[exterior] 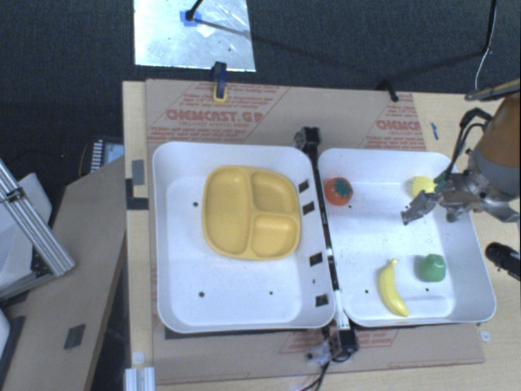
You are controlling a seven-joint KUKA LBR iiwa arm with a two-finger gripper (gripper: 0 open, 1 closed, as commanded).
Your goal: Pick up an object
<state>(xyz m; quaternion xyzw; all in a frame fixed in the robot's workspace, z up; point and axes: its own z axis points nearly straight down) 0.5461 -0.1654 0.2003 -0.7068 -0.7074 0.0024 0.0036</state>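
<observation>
1. Looking into the right bin (464, 300), you have four small things to choose from: a yellow lemon-like piece (422, 186) near the far wall, a red tomato (339, 190) by the divider, a banana (392, 287) toward the near wall, and a green pepper (431, 267) just right of the banana.
2. The gripper (417, 209) hangs over the bin's middle right, its dark tip just below and beside the yellow piece; you see nothing between its fingers, and how far they are spread I cannot tell, since the view is blurred there.
3. The yellow piece sits close to the far wall, so room is tight on that side; open white floor lies toward the bin's centre.
4. The tomato sits near the left wall and well apart from the gripper; bare floor separates the two.
5. The banana and pepper lie close together, near the front rim, apart from the gripper.
6. The left bin (175, 300) holds a yellow divided plate (248, 212), lying flat near its centre, with bare floor around it.
</observation>
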